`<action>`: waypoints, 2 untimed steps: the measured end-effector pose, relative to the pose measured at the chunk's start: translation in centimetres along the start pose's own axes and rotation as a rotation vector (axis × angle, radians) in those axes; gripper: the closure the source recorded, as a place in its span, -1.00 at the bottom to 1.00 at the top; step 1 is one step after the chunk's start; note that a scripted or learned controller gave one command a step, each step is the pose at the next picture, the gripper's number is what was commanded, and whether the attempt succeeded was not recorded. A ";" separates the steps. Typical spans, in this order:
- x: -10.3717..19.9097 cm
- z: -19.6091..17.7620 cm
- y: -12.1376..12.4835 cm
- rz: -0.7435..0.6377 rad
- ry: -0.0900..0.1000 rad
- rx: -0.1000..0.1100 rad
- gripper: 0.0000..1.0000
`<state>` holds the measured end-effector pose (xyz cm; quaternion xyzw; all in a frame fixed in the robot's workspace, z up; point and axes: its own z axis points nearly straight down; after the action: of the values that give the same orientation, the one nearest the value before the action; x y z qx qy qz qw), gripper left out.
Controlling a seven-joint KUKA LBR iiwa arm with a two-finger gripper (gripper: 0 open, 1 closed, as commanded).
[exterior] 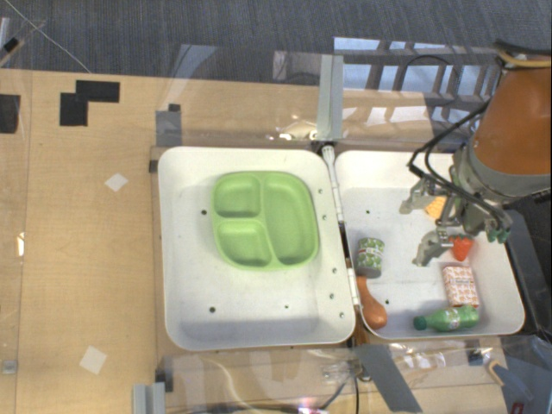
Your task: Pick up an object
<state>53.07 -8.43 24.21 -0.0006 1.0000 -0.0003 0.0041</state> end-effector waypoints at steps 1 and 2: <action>-4.8 11.9 -2.6 0.133 0.011 -0.002 -1.00; -10.5 15.4 -0.7 0.354 -0.006 0.000 -1.00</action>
<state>63.67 -9.17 8.89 0.1756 0.9844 0.0005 0.0069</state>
